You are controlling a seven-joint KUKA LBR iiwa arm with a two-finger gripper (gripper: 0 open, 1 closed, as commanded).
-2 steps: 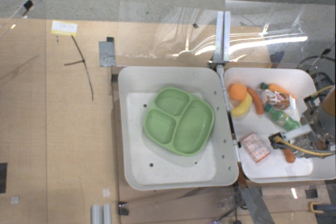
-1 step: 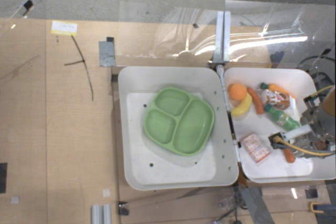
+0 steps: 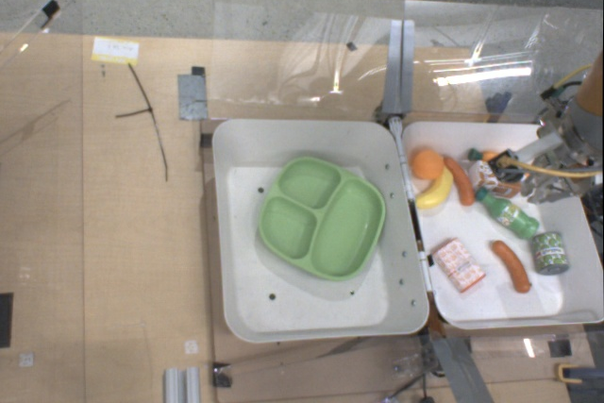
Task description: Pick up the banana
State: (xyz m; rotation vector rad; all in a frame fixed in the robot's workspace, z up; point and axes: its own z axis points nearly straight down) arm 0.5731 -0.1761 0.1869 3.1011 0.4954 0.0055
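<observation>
Camera view shows the banana (image 3: 434,192) lying in the right bin (image 3: 491,311), touching an orange (image 3: 427,163). Whether the pincer (image 3: 540,167) is spread, I cannot tell.

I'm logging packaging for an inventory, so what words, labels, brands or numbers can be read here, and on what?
No text can be read.
Yellow label on the bench: faint marks, too blurred to read.
Pink carton in the right bin: print too small to read.
Green can: label blurred.
Green bottle: label unreadable.
Banana and green divided plate: no visible writing.
</observation>
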